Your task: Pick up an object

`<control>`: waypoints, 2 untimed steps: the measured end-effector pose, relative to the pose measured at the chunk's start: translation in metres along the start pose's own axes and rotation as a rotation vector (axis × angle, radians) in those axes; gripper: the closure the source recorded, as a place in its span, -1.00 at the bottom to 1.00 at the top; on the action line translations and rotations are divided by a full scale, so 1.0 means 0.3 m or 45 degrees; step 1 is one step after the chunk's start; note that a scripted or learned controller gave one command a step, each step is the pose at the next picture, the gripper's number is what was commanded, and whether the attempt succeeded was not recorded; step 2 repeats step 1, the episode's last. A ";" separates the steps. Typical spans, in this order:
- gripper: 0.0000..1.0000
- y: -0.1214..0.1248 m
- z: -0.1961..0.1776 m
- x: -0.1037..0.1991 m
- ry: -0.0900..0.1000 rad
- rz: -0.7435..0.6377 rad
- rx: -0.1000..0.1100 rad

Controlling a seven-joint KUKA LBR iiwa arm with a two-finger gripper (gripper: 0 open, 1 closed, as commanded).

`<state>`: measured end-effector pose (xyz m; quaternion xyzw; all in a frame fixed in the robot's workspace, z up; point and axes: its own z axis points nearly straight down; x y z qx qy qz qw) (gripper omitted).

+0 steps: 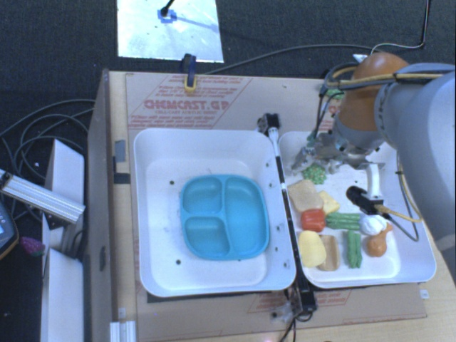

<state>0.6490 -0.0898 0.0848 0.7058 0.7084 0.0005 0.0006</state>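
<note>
The right bin [420,262] holds several toy foods. A green broccoli piece [314,174] lies near its back left, with a tan bread piece [304,194] and a yellow wedge [330,204] just in front. Further forward are a red tomato [313,219], a green bean pod [343,221], a yellow lemon [311,248], a brown slice [329,252], a small green pod [354,249], a white bulb [372,225] and an orange drumstick [377,242]. My gripper [317,160] hangs low over the back left of this bin, directly above the broccoli.
The left bin [157,191] holds a blue divided plate [223,216]. A black-clipped divider [281,191] runs between the bins. The grey arm with its orange band [374,91] covers the right bin's back right corner. Cardboard lies under both bins.
</note>
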 end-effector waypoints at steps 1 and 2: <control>1.00 0.004 -0.037 0.000 0.000 -0.002 -0.004; 1.00 0.004 -0.037 0.000 0.000 -0.002 -0.004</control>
